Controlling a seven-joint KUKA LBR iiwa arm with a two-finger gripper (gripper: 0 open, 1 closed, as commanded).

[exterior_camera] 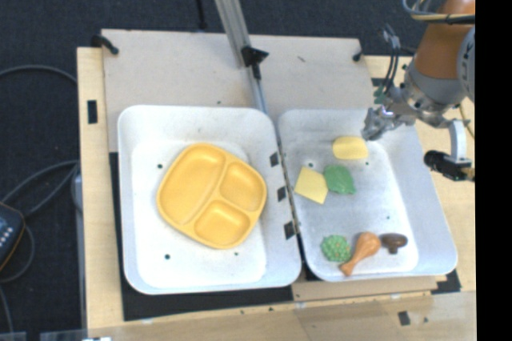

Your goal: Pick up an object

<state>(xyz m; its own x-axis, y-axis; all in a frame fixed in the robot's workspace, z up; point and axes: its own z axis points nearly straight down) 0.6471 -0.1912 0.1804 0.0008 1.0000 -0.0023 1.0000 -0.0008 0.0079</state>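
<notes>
The bench carries two white bins side by side. The left bin holds a yellow divided plate, lying flat near its middle. The right bin holds the small things I could pick up. My arm, grey with an orange band, reaches in over that bin's far right corner, and my gripper hangs just above the far edge there. I cannot tell how my gripper is set; nothing shows between its tips. Just beside it lies a pale yellow lump. Nearer the bin's middle a yellow wedge touches a green piece. Along the near edge sit a green floret, an orange drumstick and a brown mushroom, close together.
</notes>
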